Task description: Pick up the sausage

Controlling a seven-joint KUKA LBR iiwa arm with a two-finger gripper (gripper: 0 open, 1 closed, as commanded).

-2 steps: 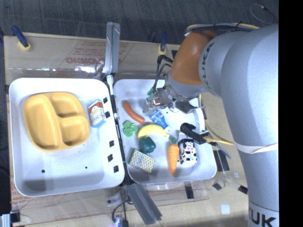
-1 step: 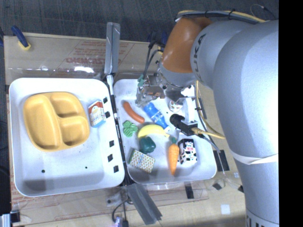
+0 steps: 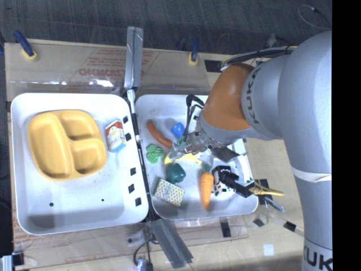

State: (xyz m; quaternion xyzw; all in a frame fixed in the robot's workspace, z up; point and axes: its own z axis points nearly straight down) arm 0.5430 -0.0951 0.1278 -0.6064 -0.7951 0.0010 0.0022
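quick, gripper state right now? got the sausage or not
Gripper: open or shut cannot be told; it sits low in the right bin, just right of the sausage, which lies on the bin floor, not held.

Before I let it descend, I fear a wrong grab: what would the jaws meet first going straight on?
Probably the yellow piece by the green toys, not the sausage, which lies up-left; depth is unclear.

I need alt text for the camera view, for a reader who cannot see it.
A grey robot arm reaches from the right into the right white bin, its pincer low beside a sausage, amid a carrot and other toys. The left white bin holds a yellow divided tray and a small carton.
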